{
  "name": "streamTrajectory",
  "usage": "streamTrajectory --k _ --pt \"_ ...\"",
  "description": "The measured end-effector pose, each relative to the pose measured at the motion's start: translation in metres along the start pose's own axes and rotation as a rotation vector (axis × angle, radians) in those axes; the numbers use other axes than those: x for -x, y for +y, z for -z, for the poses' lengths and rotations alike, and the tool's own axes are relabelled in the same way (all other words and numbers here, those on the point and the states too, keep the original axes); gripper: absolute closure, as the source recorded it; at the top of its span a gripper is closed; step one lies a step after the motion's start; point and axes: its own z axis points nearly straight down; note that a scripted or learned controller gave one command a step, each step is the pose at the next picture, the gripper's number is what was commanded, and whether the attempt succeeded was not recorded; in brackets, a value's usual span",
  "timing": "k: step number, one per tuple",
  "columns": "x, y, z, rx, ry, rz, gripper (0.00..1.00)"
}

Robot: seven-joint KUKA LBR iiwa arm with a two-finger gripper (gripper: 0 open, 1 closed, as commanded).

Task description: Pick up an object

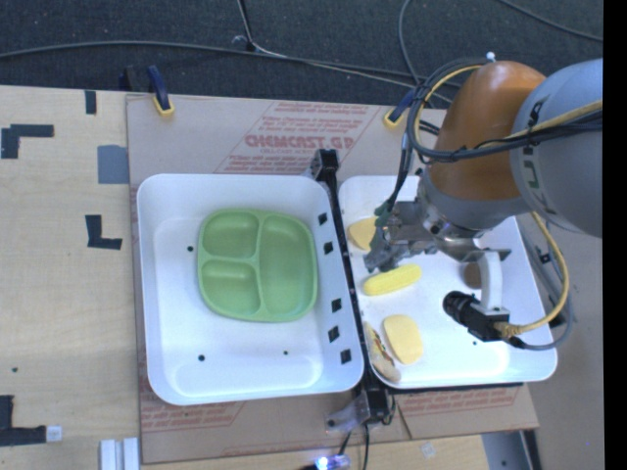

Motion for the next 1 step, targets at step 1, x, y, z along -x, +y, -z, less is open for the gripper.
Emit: streamTrajectory --k 1 --pt "-0.0555 0.0092 0.0027 0.001 0.000 0.001 1.00"
